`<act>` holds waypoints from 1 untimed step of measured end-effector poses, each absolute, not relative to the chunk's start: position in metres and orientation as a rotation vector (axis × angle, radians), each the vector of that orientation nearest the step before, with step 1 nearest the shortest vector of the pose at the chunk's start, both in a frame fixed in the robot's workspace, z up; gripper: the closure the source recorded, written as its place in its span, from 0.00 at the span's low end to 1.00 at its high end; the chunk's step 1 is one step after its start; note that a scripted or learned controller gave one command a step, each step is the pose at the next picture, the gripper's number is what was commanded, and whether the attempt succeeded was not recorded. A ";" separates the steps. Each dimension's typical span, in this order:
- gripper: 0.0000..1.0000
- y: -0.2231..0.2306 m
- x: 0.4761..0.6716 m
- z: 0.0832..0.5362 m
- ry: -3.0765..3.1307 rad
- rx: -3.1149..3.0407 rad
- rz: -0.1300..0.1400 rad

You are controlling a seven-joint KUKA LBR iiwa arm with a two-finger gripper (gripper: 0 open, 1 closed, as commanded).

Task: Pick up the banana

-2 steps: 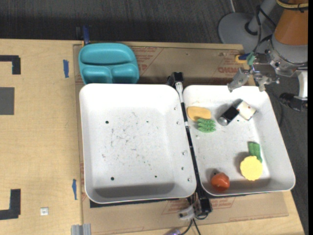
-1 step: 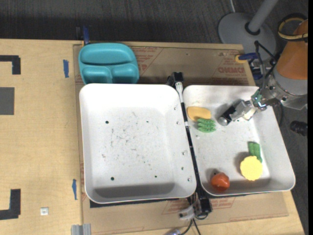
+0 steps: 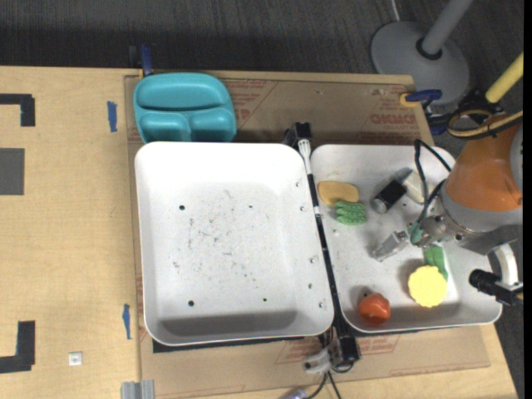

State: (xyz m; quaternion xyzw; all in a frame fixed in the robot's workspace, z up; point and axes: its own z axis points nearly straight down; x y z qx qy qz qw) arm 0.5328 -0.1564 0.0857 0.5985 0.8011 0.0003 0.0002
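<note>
A bright yellow piece (image 3: 427,286) with a green end (image 3: 435,260), which I take for the banana, lies near the front right of the right bin (image 3: 357,160). My gripper (image 3: 389,245) hangs low over the middle of that bin, a little to the left of and behind the yellow piece and apart from it. The gripper's tip is small and partly blurred. The grey arm with its orange band (image 3: 486,177) comes in from the right and covers the bin's right rim.
In the right bin also lie a tan lump (image 3: 338,192), a green ridged piece (image 3: 351,213) just in front of it, and a red-orange piece (image 3: 374,307) at the front. The left bin (image 3: 166,165) adjoins it. A teal divided tray (image 3: 184,106) sits behind the left bin.
</note>
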 end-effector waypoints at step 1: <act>0.00 -0.138 0.484 0.093 2.768 1.489 0.001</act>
